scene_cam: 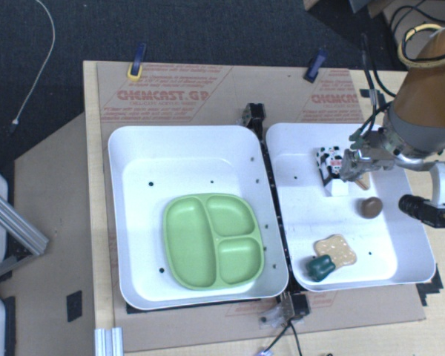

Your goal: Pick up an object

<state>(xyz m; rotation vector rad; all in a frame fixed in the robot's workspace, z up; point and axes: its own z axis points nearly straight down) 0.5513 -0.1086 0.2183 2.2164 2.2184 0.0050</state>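
My gripper (351, 170) hangs low over the upper part of the right bin (297, 199). Right beneath it lies a small white block (337, 188), and a black-and-white speckled piece (328, 158) lies just to its left. A brown round object (370, 207) rests slightly below and to the right of the gripper. Near the bin's front edge lie a flat tan piece (337, 249) and a teal object (320, 267), touching each other. Whether the gripper touches the white block is hidden by the wrist.
The left bin (133, 169) holds a green divided plate (211, 239). Black clamps sit between the bins at the back (254, 115) and front (295, 303). The arm's orange band (426, 87) rises at the right, with cables beside it.
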